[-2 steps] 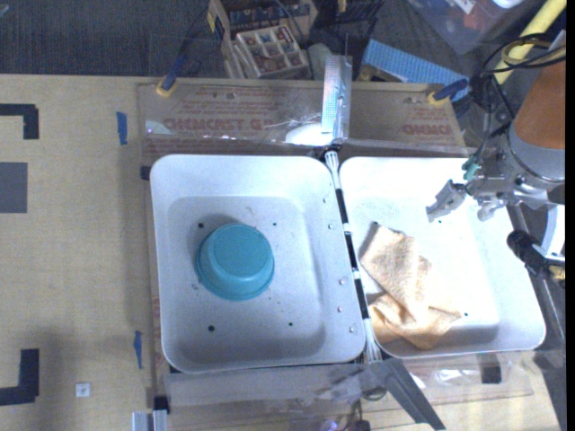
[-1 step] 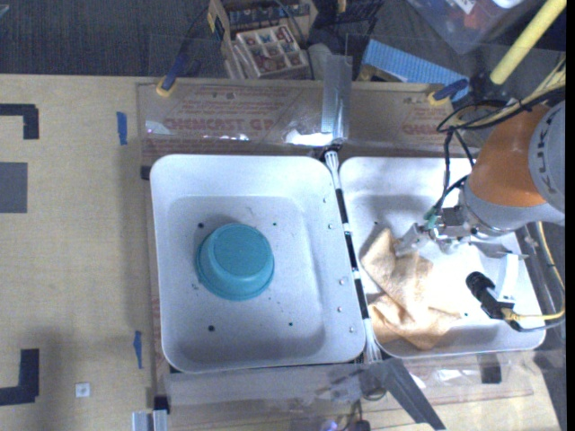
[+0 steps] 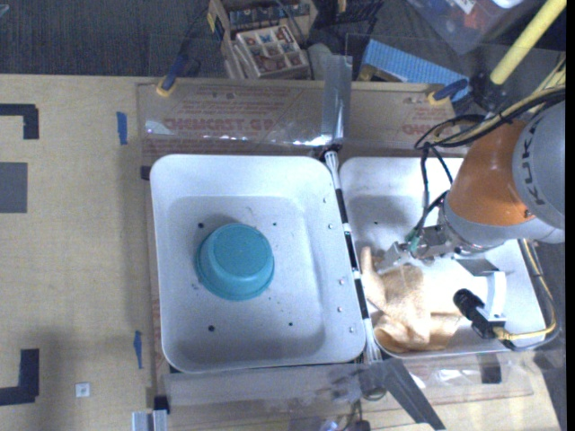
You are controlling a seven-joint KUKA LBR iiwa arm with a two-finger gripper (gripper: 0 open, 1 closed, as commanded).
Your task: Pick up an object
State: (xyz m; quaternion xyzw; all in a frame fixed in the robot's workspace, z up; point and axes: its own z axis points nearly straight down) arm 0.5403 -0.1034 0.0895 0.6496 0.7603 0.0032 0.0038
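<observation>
Jaws [image 3: 402, 251]: low in the right bin [image 3: 386, 187]; opening cannot be told.
Tan cloth [image 3: 404, 305]: just below the jaws.
Blue bowl [image 3: 235, 260]: left bin [image 3: 171, 241], well apart.

Two white bins are set side by side on a wooden bench [image 3: 72, 268]: left bin [image 3: 171, 196] w/ raised rim, right bin [image 3: 377, 182] just beside it. Black tape marks [image 3: 22, 119] and small blue tape bits [image 3: 121, 128] are seen on bench's left part. A cardboard strip [image 3: 234, 115] w/ clear film is laid behind the bins. Behind that, on dark floor, a box of cards [image 3: 265, 30] and a blue pad [image 3: 400, 61] are seen.
</observation>
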